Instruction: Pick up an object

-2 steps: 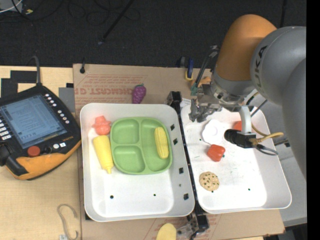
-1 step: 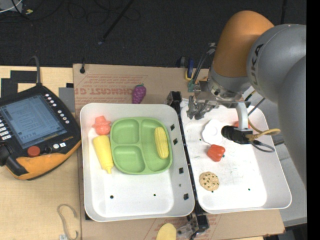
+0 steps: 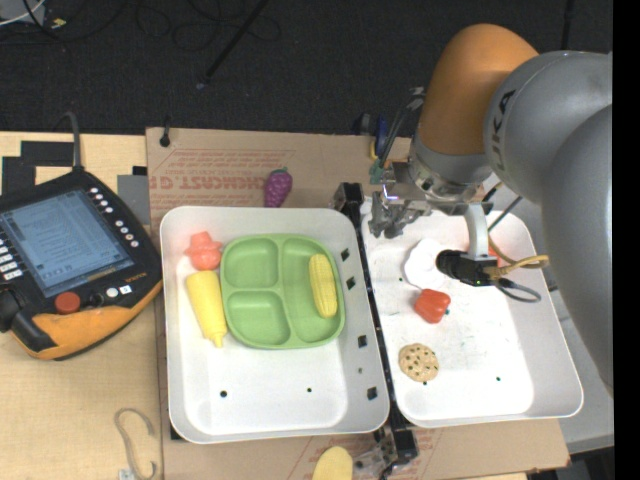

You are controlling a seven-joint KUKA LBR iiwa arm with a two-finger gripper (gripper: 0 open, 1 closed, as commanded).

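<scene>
Gripper (image 3: 392,218), open or closed not discernible, poised over the far left corner of the right bin (image 3: 520,338), in which a red toy (image 3: 432,305) and a cookie (image 3: 419,362) lie apart.

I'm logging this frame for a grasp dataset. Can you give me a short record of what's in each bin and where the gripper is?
left bin: green divided plate, corn cob in its right compartment; yellow bottle and pink toy left of the plate
right bin: red pepper; cookie nearer the front
gripper: over right bin's far left corner
outside bins: purple toy behind left bin
</scene>
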